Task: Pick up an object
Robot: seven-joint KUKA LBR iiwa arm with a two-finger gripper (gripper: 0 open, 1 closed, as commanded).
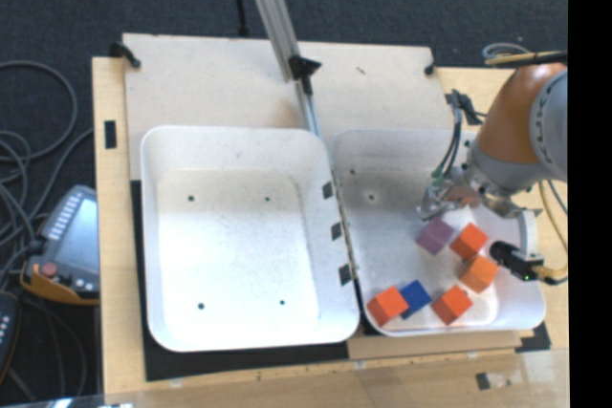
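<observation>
The orange block (388, 305) at the front wall of the right bin (382, 158) lies nearest to the camera, and a blue block (415, 297) touches it on its right side. Both are well below the gripper (436, 203) in the view and a little to its left. A second orange block (452, 304) lies just beside the blue one, also near the front wall of this bin and below the gripper.

The gripper is low inside the right bin, in its right half, under the grey arm with the orange band (516, 115). It is small and partly covered by the wrist, so I cannot tell how its tips stand, and I see no block between them. A purple block (435, 235) lies just below the gripper, very near to it; whether they touch I cannot tell. Two more orange blocks lie lower and to the right of the gripper: one (468, 241) just beside the purple block, the other (479, 273) a little further toward the front.

The left bin (163, 205) lies far to the left of the gripper, and its edge touches the right bin. A metal pole (273, 5) rises behind the bins, up and to the left of the gripper.
</observation>
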